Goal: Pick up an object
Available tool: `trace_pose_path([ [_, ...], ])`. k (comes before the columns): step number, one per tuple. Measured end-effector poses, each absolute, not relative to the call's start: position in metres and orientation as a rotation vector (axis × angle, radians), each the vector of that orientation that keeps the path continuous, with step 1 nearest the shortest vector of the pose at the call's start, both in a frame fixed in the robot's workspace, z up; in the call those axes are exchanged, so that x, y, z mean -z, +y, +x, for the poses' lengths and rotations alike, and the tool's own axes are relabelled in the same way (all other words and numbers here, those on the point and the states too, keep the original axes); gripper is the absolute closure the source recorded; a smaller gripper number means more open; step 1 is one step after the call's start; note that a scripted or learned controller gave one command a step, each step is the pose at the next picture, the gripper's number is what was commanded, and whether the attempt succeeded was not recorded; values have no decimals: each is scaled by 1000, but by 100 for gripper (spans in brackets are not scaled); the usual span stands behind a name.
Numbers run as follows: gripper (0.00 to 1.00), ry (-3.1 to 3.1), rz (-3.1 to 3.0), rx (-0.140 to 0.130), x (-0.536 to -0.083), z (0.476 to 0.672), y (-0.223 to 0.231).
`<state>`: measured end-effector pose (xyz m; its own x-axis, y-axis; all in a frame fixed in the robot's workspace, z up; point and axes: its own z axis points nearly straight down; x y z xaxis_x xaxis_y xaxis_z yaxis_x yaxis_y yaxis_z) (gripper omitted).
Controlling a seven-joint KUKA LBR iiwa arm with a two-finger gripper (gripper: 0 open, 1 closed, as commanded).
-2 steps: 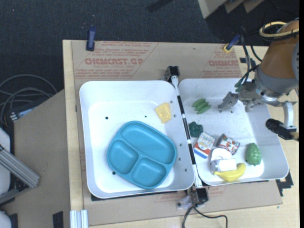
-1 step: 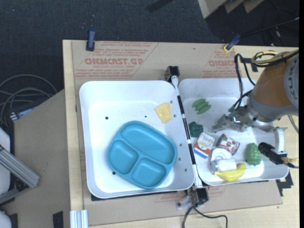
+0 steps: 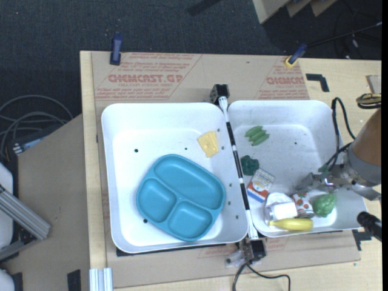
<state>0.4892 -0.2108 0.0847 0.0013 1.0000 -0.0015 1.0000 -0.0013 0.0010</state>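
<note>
Objects for picking lie mostly in the right bin [image 3: 303,117]: a green pepper-like piece [image 3: 256,135] near its back, a dark green piece [image 3: 249,164] and a small red, white and blue carton [image 3: 260,185] by the divider, and a yellow banana [image 3: 291,224], a white cup [image 3: 282,210] and a green broccoli-like toy [image 3: 324,205] crowded at the front. The hand [image 3: 316,183] sits low just behind that toy; whether it is gripping anything cannot be told. The left bin [image 3: 121,126] bears a blue divided plate [image 3: 180,196] and a yellow cheese slice [image 3: 209,143].
</note>
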Motion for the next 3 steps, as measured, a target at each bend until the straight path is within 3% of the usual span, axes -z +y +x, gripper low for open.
trace_pose_path([
  [1,0,2222,2218,-3,-201,545,-168],
  [2,0,2225,2222,1,-128,533,-93],
  [3,0,2220,2221,1,-123,606,-162],
])
